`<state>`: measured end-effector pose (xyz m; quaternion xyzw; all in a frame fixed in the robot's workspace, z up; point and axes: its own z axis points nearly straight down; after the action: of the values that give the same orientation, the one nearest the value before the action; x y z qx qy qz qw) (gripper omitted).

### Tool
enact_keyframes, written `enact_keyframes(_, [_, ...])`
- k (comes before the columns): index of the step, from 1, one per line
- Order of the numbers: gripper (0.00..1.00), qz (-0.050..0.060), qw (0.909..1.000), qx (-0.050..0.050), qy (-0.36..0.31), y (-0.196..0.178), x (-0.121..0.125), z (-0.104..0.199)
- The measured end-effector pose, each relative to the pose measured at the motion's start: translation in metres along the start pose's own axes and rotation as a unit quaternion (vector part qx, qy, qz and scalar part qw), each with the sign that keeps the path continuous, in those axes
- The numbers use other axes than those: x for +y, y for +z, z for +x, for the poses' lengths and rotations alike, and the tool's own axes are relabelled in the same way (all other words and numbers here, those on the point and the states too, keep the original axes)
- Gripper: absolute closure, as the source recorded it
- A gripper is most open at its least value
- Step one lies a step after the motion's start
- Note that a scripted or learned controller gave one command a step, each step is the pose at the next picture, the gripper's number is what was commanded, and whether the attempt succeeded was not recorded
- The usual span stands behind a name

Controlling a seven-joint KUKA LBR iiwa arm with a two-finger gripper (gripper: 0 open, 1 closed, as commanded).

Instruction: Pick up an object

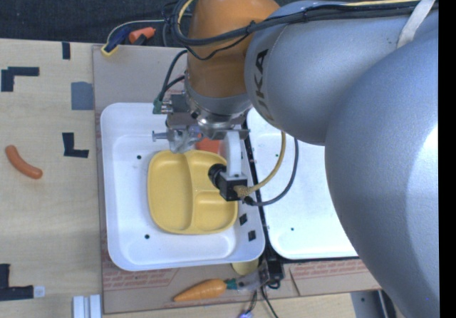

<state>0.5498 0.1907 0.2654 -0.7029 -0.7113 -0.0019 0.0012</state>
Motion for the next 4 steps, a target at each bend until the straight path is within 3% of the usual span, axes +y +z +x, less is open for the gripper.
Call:
enact_keyframes(1, [1.00,0.006,1.0000,-0.004,0.004,0.085,-0.014,0.018])
enact_keyframes(2, [1.00,-0.001,1.0000,-0.001,0.006,0.003,-0.053,-0.010])
enact_keyframes(3, [1.00,0.001,1.0000,-0.001,0.002,-0.007,-0.046,0.047])
enact_keyframes(4, [1.00,0.002,1.0000,-0.003,0.005,0.014,-0.063,0.038])
